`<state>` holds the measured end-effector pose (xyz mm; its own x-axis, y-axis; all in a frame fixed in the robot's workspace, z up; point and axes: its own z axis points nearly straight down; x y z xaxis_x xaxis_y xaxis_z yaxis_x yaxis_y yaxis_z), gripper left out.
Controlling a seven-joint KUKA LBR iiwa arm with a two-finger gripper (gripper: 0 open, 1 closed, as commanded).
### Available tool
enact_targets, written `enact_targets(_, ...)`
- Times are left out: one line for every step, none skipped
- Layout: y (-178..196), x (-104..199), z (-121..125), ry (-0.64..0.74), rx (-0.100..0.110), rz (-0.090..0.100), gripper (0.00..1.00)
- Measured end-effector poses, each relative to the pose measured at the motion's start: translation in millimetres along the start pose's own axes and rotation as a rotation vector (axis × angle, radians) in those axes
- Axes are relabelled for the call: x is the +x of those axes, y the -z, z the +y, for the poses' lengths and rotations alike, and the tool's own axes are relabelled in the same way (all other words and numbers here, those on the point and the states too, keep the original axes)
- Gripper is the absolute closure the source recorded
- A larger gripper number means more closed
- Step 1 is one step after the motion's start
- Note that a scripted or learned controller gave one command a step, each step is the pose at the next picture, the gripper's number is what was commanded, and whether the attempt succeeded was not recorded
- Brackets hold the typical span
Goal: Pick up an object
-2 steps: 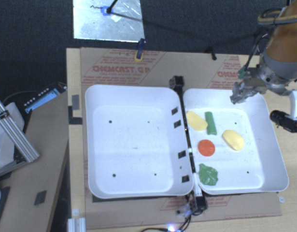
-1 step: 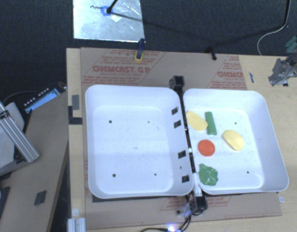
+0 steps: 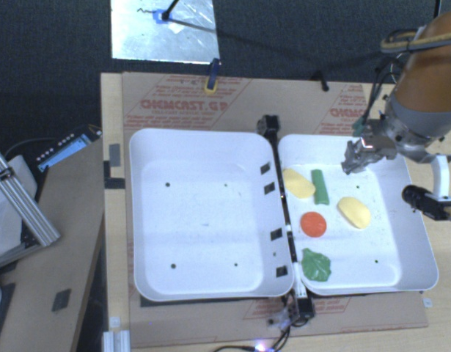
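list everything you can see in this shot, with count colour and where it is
white bins: 2, white, side by side on the bench
yellow pieces: 2, yellow, right bin, one by the divider, the other further right
green stick: 1, green, right bin, beside the yellow piece by the divider
red round piece: 1, red-orange, middle of the right bin
green leafy piece: 1, green, near corner of the right bin
shiny sheet: 1, silver, beyond the bench on dark floor
arm: 1, grey with orange band, reaching in from the right
end effector: 1, dark grey, over the right bin's far part
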<state>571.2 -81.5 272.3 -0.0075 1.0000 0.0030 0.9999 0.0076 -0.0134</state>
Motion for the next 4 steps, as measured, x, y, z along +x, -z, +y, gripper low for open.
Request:
enact_targets(107,-112,33,-0.013,-0.028,-0.013,1.0)
enact_targets(22,-18,56,0.005,-0.01,0.001,1.0)
enact_targets(64,95,37,0.008,-0.019,0.001,1.0)
enact_targets(84,214,33,0.01,-0.018,0.003,1.0)
